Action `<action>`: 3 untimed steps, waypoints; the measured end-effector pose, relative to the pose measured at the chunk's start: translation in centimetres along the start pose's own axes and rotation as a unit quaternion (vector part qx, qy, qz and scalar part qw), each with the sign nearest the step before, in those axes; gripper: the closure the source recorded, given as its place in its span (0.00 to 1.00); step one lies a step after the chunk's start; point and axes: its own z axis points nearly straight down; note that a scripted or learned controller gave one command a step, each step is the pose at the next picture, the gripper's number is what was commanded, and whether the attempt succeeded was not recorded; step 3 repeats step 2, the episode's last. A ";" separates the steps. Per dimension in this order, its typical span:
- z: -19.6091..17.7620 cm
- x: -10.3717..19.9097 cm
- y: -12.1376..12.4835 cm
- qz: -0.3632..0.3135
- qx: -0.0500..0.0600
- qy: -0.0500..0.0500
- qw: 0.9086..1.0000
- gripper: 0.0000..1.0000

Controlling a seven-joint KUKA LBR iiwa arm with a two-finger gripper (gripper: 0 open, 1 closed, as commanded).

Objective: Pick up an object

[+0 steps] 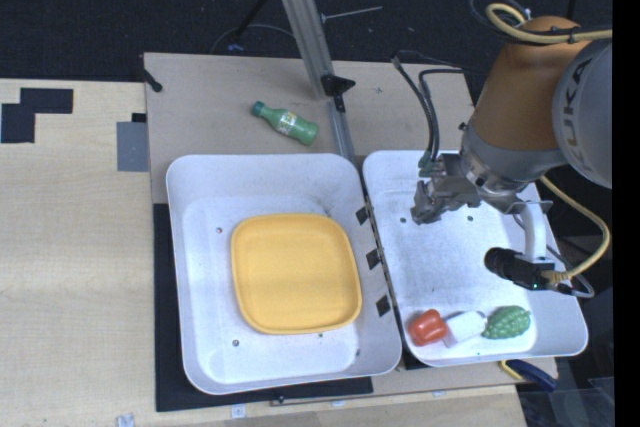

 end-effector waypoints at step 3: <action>0.3 10.1 -3.4 0.000 0.000 0.000 1.000 1.00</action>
